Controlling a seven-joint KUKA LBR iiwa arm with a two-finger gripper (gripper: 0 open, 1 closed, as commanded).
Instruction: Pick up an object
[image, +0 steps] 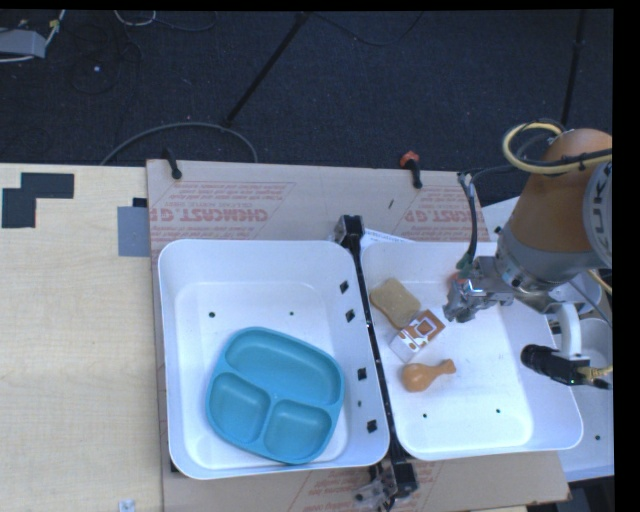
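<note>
Gripper (462, 300) sits over the right bin (500, 425), upper middle, hanging off the grey arm (555, 215) with its orange band, which reaches in from the right. Nothing seen between the fingers; whether they are spread or closed cannot be told from this angle.

Just left of the gripper: small white box with orange pattern (418, 333), lying tilted on the bin floor. Touching its far-left side, a tan sponge-like block (394, 298). Just near of the box, an orange drumstick-shaped toy (428, 374), lying flat, apart from the gripper.

Left bin (180, 300): blue three-compartment tray (274, 393), lying toward the near side.

Both bins rest on a cardboard sheet (250, 205).
</note>
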